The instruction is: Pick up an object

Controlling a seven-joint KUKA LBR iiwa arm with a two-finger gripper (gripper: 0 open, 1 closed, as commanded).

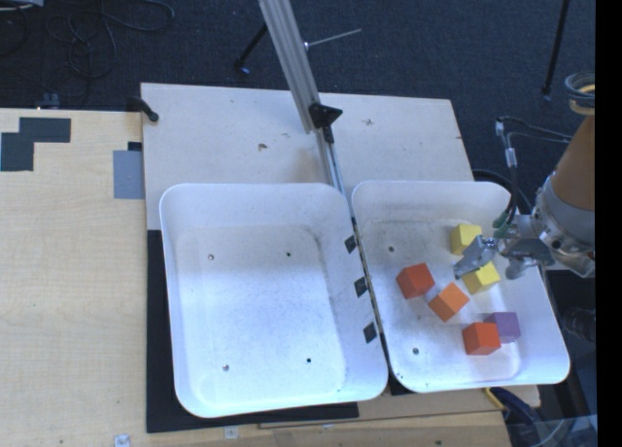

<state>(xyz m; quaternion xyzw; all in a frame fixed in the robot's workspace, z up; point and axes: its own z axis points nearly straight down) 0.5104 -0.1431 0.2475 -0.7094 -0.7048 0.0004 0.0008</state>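
The right bin (428, 204) holds several small blocks. One yellow block (465, 237) lies near the middle right, and a second yellow block (483, 279) lies just below it. A red block (415, 280) and an orange block (448, 301) sit closer to the bin's centre. Another red block (481, 337) and a purple block (505, 325) rest near the front right corner. My gripper (482, 257) reaches in from the right and hangs low between the two yellow blocks, partly covering the lower one. I see nothing lifted.
The left bin (253, 299) sits beside the right one, with a divider with black clips (359, 285) between them. A slanted aluminium rail (292, 56) rises behind the bins. Cables lie on the dark floor beyond.
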